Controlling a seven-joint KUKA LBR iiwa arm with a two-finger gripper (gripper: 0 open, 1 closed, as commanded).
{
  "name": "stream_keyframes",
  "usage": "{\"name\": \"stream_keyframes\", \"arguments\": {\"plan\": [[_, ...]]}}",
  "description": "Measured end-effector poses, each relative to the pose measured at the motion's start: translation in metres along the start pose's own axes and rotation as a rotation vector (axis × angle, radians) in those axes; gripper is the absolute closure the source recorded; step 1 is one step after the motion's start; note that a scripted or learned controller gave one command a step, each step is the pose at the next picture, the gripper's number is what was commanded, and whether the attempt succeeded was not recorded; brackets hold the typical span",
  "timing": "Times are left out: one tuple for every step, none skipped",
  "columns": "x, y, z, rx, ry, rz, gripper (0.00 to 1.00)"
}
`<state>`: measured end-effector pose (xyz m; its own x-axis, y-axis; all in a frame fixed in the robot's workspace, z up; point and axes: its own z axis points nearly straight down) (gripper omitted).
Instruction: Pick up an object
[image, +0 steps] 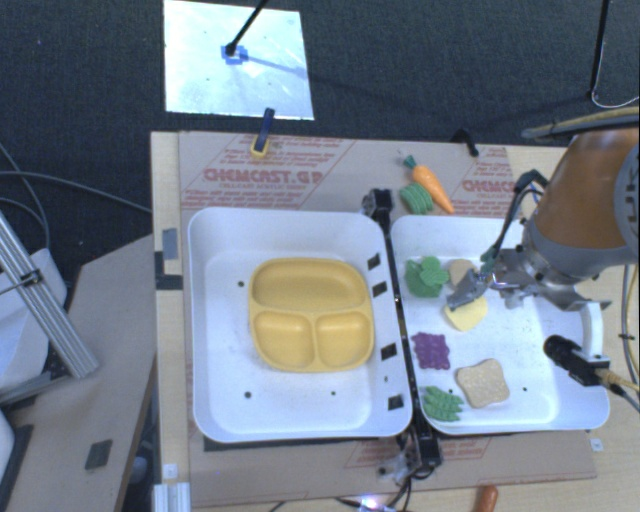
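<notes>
bench: left bin (215, 330) held yellow tray (311, 313); right bin (575, 405) held broccoli (426, 275), grapes (431, 350), toast (483, 383); gripper (468, 294) over yellow piece (468, 315), finger state unclear.

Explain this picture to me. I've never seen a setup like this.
One camera looks down at a slant on a bench with two white bins. The left bin holds a yellow divided plate. The right bin holds toy food: a green piece, a yellow piece, purple grapes, a bread slice and another green piece. A toy carrot lies outside. The grey and orange robot arm reaches in from the right; its gripper is at the yellow piece. A hold isn't visible.
</notes>
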<state>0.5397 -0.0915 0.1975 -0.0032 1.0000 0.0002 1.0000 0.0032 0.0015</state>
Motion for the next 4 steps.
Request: {"name": "stream_keyframes", "arguments": {"plan": [[-0.030, -0.014, 0.118, 0.003, 0.001, 0.007, 0.00], [-0.054, 0.026, 0.112, -0.004, -0.003, 0.000, 0.00], [-0.119, 0.000, 0.113, 0.000, -0.001, 0.007, 0.00], [-0.115, 0.002, 0.102, -0.003, -0.001, 0.001, 1.00]]}}
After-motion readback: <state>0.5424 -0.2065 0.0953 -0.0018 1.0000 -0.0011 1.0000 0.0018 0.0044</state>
